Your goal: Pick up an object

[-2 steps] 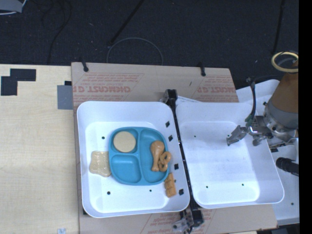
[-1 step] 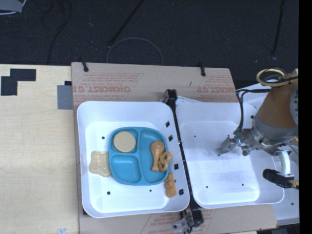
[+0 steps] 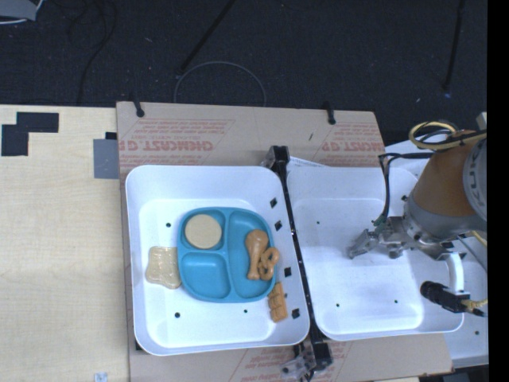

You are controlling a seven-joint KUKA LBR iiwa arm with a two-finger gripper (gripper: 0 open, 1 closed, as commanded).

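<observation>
Down at the near edge sits a small tan piece (image 3: 277,302), on the left bin's (image 3: 151,183) floor just off the corner of the blue tray (image 3: 208,281). Over in the right bin (image 3: 334,189), the gripper (image 3: 372,243) hovers low above the bare white floor, and from where I stand I cannot tell whether it is spread or closed; nothing visible sits in it.

Now the worry: every pickable thing lies in the other bin, well apart from the gripper. If it closes where it is, it grabs air. If it crosses over, the raised divider between the bins could catch it. The pieces on the tray lie flat and low, so the gripper may skid off them or snag the tray's compartment ridges and drag the whole tray instead.

As for the candidates: a round beige disc (image 3: 202,231) rests in the tray's upper-left compartment. A knobbly brown bone-like toy (image 3: 260,254) lies lengthwise in the right compartment. A pale cream slab (image 3: 164,267) touches the tray's left rim, on the bin floor. All look small, smooth, biscuit-coloured.
</observation>
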